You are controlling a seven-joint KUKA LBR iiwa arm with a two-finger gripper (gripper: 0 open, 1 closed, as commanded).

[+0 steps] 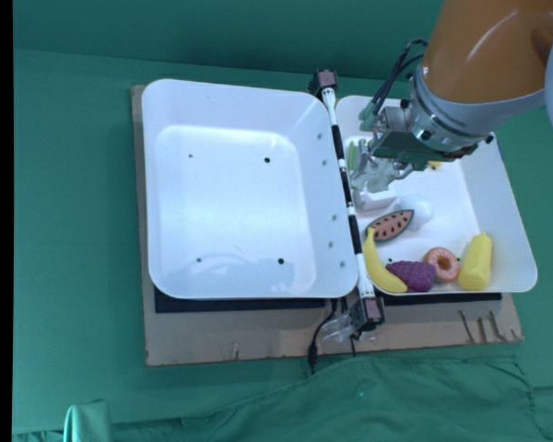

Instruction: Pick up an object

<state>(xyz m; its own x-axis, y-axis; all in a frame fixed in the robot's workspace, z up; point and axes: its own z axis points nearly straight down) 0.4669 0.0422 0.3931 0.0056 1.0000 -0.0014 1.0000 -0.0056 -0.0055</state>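
Toy food fills the near end of the right bin (pixel 511 201): a watermelon slice (pixel 391 225), a banana (pixel 382 267), a purple grape bunch (pixel 412 274), a pink doughnut (pixel 441 264), a yellow corn cob (pixel 476 261) and a pale egg-like piece (pixel 418 211). All look like light, stiff plastic with smooth, probably slippery skins, not fragile; I judge the banana and corn best taken across their narrow middles, the watermelon slice across its flat faces.

The gripper (pixel 376 184) is low over the far-left part of the same bin, with something green (pixel 353 155) just beside it at its ten o'clock. Whether it is apart or together I cannot tell.

From the pincer, the watermelon slice lies near at five o'clock, the pale piece at four o'clock, close by, and the banana, grapes, doughnut and corn farther off between five and six o'clock.

The left bin (pixel 166 109) sits at nine o'clock.
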